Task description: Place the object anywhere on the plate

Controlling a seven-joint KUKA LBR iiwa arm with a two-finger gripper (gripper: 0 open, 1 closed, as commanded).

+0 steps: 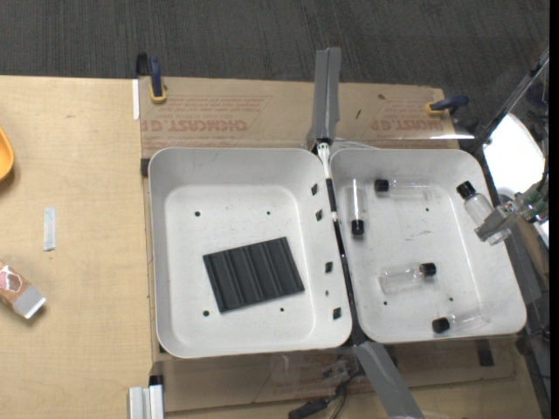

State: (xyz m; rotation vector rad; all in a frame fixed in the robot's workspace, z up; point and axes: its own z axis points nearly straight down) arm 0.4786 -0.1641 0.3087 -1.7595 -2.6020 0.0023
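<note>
Still pre-grasp: gripper (496, 227) at right bin's (515, 317) edge, jaw state can't tell, vial (472, 200) just up-left; next: grab vial, carry left to plate (253, 273).

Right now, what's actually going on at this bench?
A robot arm is meant to put an object on the dark ribbed plate, which lies bare in the left bin. The gripper sits at the right bin's right edge, close to a clear black-capped vial near that wall; whether it holds the vial cannot be told. Four more such vials lie in the right bin: one upright-looking along the left wall, one near the top, one mid-bin, one at the bottom. Nothing is placed yet.
</note>
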